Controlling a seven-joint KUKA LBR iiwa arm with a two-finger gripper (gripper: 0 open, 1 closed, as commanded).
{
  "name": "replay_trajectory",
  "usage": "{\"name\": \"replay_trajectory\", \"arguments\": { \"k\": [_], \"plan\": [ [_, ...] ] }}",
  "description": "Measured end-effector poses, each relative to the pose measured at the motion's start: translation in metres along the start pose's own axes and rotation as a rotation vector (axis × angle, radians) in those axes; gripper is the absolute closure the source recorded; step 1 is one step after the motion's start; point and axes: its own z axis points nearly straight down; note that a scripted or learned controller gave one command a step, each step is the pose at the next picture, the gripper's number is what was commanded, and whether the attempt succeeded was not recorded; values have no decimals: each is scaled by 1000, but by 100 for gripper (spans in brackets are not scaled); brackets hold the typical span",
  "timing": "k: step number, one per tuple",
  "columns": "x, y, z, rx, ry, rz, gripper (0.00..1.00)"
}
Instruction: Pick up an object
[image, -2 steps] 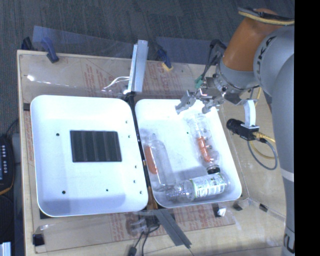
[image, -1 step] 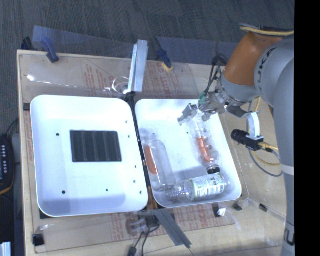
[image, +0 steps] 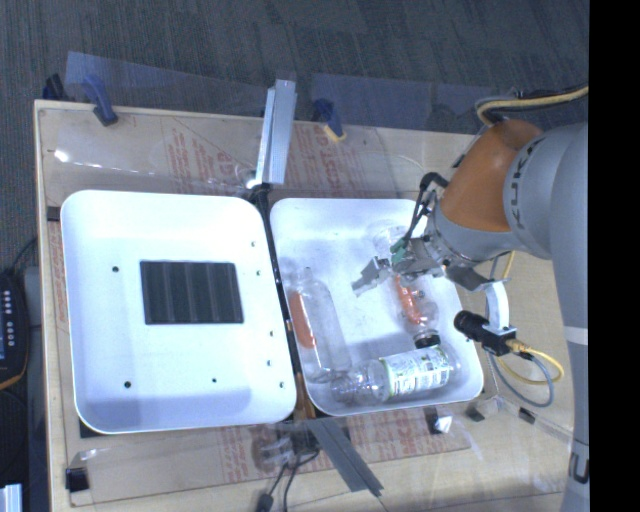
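Note:
The right bin (image: 330, 220) holds three clear plastic bottles. One with an orange label (image: 312, 322) lies lengthwise along the bin's left side. Another, with a white and green label and a black cap (image: 408, 373), lies across the near edge. A small bottle with orange-red contents (image: 412, 303) lies toward the right side. My gripper (image: 388, 265) hangs low over the middle of this bin, just up and left of the small orange-red bottle. I see nothing lifted off the bin floor.
The left bin (image: 100, 230) carries a dark ribbed rectangle (image: 191, 292) in its middle. A metal bar (image: 274, 135) stands at the back between the bins. The arm (image: 500, 195) reaches in over the right bin's far right corner.

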Motion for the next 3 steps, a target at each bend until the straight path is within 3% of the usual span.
{"name": "replay_trajectory", "arguments": {
  "k": [3],
  "plan": [
    [0, 0, 0, 0, 0, 1, 0]
  ]
}}
